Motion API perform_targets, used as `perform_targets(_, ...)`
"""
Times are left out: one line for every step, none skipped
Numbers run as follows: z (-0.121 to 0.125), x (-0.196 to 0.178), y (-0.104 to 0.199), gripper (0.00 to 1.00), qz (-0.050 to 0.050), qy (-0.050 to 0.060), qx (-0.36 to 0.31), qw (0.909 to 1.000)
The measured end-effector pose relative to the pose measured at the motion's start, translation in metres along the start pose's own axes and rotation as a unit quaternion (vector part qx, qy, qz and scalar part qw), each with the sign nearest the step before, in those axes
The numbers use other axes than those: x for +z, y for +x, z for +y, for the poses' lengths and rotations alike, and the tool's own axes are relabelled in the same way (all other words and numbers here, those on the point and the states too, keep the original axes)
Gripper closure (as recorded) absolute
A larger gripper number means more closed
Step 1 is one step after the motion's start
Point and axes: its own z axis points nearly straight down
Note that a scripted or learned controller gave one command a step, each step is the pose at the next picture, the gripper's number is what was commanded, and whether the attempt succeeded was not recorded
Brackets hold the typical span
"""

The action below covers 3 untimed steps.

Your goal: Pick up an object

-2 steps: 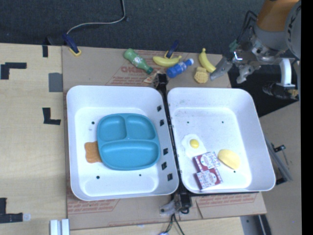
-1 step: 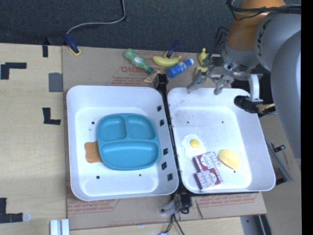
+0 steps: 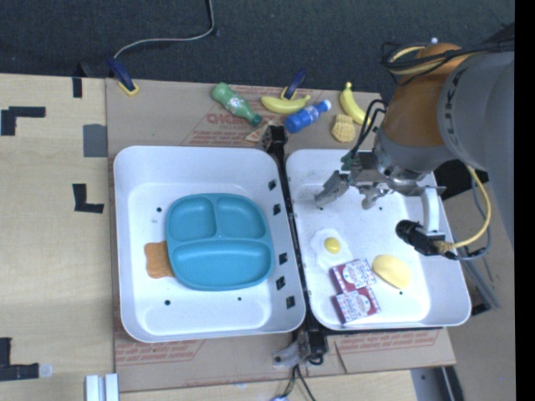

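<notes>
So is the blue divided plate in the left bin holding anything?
Empty. All three compartments of the blue plate show bare blue; an orange piece pokes out from under its left edge.

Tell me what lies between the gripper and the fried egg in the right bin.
Nothing: the camera view shows bare white bin floor between the gripper and the fried egg.

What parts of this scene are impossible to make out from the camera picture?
- Orange piece in the left bin: the blue divided plate covers most of it, so what it is stays unclear.
- Print on the two red packets in the right bin: too small to read.
- Gripper: blurred, and nothing clearly shows between its fingers.
- Right bin's far right corner: hidden by the arm.
</notes>
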Motion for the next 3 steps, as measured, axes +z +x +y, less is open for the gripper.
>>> perform_targets(-0.021, 0.089, -0.019, 0.00, 0.000, 0.001, 0.000, 1.0000)
perform_targets(-0.023, 0.100, -0.026, 0.00, 0.000, -0.002, 0.000, 1.0000)
perform_targets(-0.015, 0.099, -0.052, 0.00, 0.000, -0.004, 0.000, 1.0000)
